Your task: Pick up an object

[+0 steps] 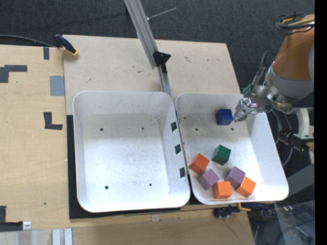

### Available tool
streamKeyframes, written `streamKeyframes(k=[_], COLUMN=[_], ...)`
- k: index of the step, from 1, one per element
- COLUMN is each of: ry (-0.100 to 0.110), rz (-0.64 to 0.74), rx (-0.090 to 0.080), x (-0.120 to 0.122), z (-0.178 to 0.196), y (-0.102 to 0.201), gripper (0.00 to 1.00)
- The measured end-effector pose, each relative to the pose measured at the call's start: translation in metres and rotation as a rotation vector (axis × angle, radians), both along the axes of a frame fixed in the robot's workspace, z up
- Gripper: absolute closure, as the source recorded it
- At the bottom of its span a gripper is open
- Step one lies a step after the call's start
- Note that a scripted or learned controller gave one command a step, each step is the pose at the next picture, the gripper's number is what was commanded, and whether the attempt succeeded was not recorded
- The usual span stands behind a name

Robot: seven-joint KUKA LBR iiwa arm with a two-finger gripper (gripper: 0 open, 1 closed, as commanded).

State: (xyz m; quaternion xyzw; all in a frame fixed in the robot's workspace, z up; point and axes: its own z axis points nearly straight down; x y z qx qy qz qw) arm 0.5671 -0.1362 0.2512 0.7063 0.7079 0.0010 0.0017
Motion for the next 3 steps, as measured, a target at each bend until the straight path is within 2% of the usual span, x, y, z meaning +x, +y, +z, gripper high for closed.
streamKeyframes(k=[1,3], ry=[0.005,0.004], rz=[0.005,0.005], rx=[0.003,0.003], x=[0.007,0.045], z=[-0.006,-0.007], y=[0.062,0.172], gripper=[1.0,1.0])
